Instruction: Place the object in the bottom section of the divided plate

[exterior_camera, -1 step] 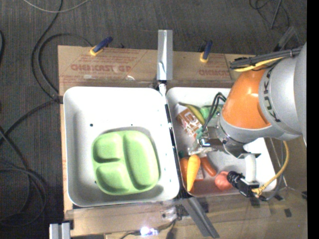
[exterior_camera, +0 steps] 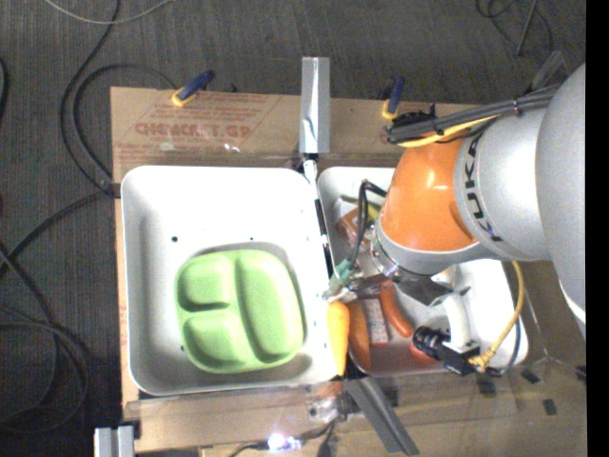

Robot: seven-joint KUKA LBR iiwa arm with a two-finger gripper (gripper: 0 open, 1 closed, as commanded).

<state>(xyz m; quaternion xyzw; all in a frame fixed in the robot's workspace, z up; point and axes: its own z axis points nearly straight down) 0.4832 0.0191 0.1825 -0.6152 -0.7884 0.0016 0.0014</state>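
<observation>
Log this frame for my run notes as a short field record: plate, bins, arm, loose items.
plate: green divided plastic plate, in the left white bin
plate sections: nothing in them
arm: grey arm with orange band, over the right white bin
claw: hidden under the wrist
loose items: orange carrot-shaped object and reddish-brown item in right bin

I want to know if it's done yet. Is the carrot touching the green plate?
Apart. The camera view shows the carrot in the right bin by the divider, and the plate in the left bin, with white bin floor and wall between them.
</observation>
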